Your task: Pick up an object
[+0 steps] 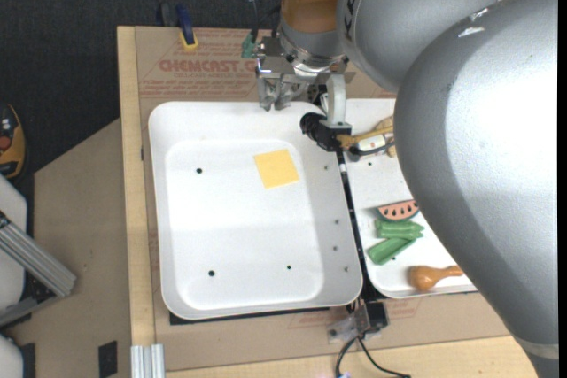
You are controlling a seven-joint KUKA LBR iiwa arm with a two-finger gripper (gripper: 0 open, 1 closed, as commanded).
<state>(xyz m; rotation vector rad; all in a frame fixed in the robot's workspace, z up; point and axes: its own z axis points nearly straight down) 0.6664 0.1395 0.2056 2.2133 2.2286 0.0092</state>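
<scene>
- Over the far rim of the left bin (pixel 230 243), the jaws hung low with no object between them that I could see. Whether they were open or closed I could not tell — the metal tips were too small and crowded to read.
- A yellow square (pixel 276 167) lay flat on the floor of that bin, in its far half and a little right of centre, apart from every wall.
- From the jaws the square lay toward the near side of the bin, almost straight down the view and below them. It was the closest object to pick.
- Being square it had no long axis, and its edges sat slightly turned against the bin walls. It looked thin, so a pinch from above would probably find little to catch.
- The right bin (pixel 370 181) held a watermelon slice (pixel 398 211), green pods (pixel 392 239) just beside it and a brown pear-shaped piece (pixel 434 277) near the front rim.
- The arm (pixel 478 146) covered most of that bin — a tan piece (pixel 376 140) at its edge was half hidden and hard to name.
</scene>
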